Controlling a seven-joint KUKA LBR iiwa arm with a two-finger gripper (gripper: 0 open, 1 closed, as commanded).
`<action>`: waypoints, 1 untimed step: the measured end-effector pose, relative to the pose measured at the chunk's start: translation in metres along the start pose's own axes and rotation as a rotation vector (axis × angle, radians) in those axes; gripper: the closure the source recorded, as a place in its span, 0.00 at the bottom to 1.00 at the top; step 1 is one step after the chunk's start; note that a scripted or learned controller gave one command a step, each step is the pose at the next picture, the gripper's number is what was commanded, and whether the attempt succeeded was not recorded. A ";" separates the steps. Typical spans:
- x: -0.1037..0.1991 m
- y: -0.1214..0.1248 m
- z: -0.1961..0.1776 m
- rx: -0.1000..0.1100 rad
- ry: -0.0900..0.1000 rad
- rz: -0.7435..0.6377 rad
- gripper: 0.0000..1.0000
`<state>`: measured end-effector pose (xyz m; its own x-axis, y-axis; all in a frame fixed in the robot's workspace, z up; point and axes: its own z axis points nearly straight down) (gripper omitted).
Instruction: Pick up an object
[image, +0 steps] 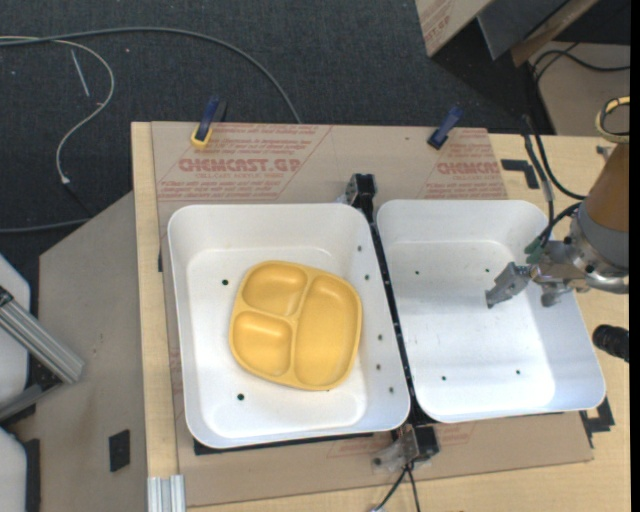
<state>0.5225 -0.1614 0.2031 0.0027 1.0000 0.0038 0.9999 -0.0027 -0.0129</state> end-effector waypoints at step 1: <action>0.000 0.003 -0.006 -0.012 -0.002 -0.003 0.00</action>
<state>0.5254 -0.1612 0.2086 -0.0003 1.0000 0.0014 1.0000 0.0003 -0.0013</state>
